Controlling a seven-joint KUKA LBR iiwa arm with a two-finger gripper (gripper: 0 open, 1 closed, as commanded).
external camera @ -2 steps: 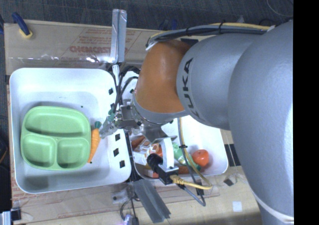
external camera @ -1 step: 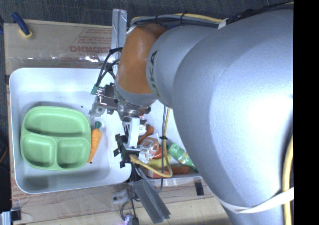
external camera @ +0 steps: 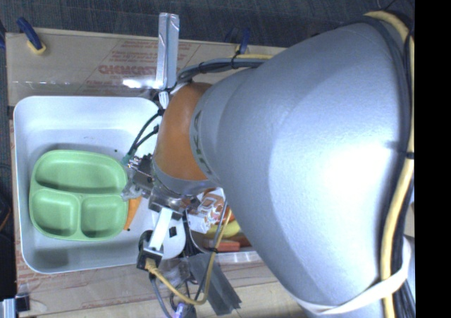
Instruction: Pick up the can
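The grey arm with its orange band (external camera: 180,142) reaches over the wall between the two bins and hides most of the right bin. My gripper (external camera: 144,184) hangs low at the left bin's right edge, beside the green tray (external camera: 77,193). Just right of the wrist, a small item with a white and red-brown printed label (external camera: 210,209) peeks out from under the arm; it may be the can, but too little of it shows to be sure. I see nothing held in the gripper.
A green three-part tray lies in the left white bin (external camera: 42,115). An orange stick-like thing (external camera: 132,214) lies along the tray's right side. Something yellow (external camera: 230,228) and something red (external camera: 227,245) lie in the right bin under the arm.
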